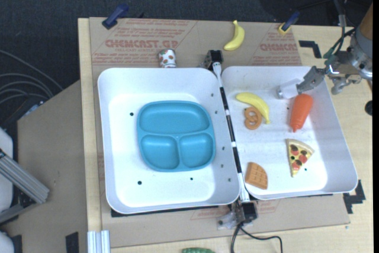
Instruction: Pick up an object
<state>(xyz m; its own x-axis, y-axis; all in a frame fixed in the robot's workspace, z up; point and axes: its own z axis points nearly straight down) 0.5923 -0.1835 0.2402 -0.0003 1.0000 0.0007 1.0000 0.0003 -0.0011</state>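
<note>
The right bin (340,145) holds several toy foods: a yellow banana (254,103), a brown pretzel (252,119), an orange carrot (300,111), a pizza slice (298,156) and a waffle piece (256,175). My gripper (324,82) hangs over the bin's far right corner, just above and right of the carrot's top end. Its fingers (308,81) stand open and spread, with nothing between them. A small white piece (286,89) lies just left of the nearer finger.
The left bin (112,92) bears a blue divided plate (176,134). Behind the bins on the cardboard lie a second banana (235,37) and a small spotted object (167,58). Blue clamps (115,16) hold the board's back edge.
</note>
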